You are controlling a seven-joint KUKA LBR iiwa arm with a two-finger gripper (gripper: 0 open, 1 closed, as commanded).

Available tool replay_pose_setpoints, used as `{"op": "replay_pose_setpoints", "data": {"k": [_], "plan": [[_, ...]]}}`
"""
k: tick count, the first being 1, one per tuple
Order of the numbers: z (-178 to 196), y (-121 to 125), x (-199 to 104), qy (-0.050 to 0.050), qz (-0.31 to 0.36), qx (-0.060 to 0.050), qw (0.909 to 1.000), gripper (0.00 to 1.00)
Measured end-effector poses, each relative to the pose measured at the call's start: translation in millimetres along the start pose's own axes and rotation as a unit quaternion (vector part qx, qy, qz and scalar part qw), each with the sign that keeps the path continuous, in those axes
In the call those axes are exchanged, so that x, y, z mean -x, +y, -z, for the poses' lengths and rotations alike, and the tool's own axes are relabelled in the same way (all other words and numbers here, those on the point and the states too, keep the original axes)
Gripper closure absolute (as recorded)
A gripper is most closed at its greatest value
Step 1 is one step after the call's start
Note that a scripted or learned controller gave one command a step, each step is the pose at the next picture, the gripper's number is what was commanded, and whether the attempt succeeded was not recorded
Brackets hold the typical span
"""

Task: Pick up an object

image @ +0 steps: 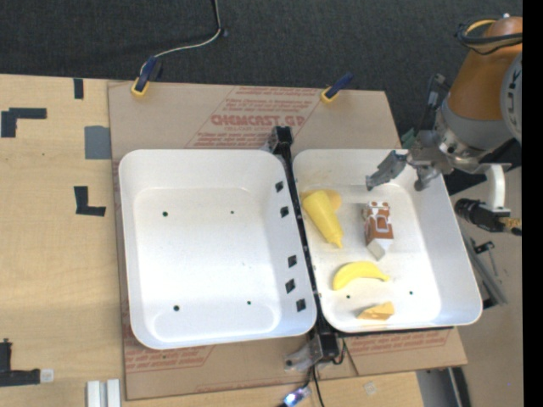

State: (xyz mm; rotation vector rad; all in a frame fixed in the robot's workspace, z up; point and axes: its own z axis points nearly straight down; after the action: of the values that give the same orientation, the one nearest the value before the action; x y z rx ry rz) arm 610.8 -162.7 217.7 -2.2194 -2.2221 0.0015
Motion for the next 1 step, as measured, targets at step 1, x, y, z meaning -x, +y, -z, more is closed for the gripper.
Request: {"op": "replay_pose_setpoints", "data": {"k": [1], "plan": [[-140.8, 29.7, 37.8, -0.002, 0.000, 0.000, 1.0000, 0.00]]}}
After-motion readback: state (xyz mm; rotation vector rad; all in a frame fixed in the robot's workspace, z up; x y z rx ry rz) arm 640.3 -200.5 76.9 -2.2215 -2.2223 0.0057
